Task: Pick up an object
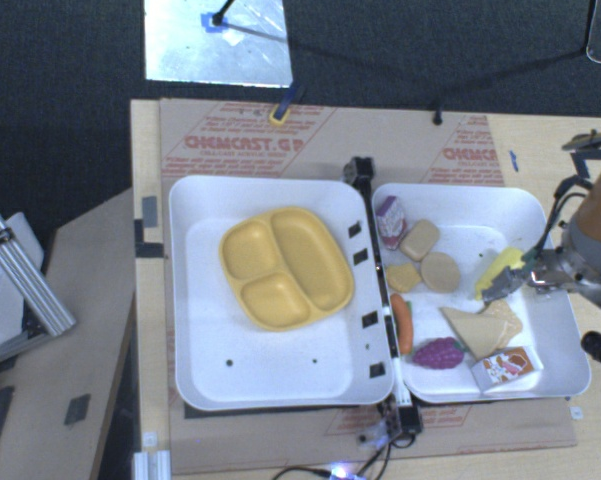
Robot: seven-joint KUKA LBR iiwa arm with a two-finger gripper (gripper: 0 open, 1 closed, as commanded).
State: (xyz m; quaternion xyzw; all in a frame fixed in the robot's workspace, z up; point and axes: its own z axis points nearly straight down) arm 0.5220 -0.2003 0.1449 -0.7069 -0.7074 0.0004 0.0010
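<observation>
Bins: two shallow white plastic bins side by side on the bench, the left bin (195, 298) and the right bin (540, 213), parted by a black hinged strip (377, 288).

Left bin contents: one yellow three-compartment plastic tray (285, 266), lying tilted near the bin's middle.

Right bin contents, counted: one red-and-white wrapped packet (390, 220) at the upper left; three tan biscuit-like pieces, a squarish one (419, 239), a round one (441, 271) and a small one (404, 277), clustered close together; one orange toy carrot (403, 323) along the left wall; one purple bunch of toy grapes (438, 353) near the front; one tan wedge-shaped toy sandwich slice (485, 324) right of the grapes; one small red-and-white carton (504, 367) in the front right corner; one yellow banana-like toy (501, 266) toward the right side.

Arm: one grey arm (595, 223) reaching in over the right bin's right edge.

Gripper: the two-finger gripper (502, 285) sits low over the right bin, its dark tip just beside the yellow banana-like toy and above the sandwich slice. Whether it is open or closed, and whether it has hold of anything, I cannot tell.

Task's thing: the yellow banana-like toy lies at the gripper's tip; contact between them is unclear.

Bench: one brown cardboard sheet with red lettering (250, 138) lies under both bins.
</observation>
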